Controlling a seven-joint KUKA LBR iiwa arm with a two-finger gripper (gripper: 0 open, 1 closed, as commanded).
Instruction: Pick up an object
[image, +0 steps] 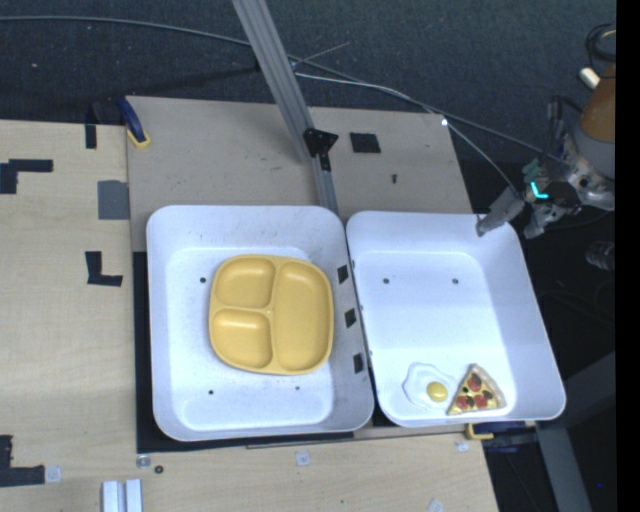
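The gripper (512, 216) hangs open and holds nothing at the right bin's (450, 300) one o'clock corner, far from the egg (428, 386) and pizza (476, 391) at five o'clock, so it may close on bare floor, or bump the rim.

bench: pale wood (60, 330) | tape: black patches (100, 268) | floor: dark (100, 50)

arm (600, 110) cut off by right frame edge; pincer (512, 217) small and blurry, finger state unreadable. worktop (60, 330) cropped left and bottom.
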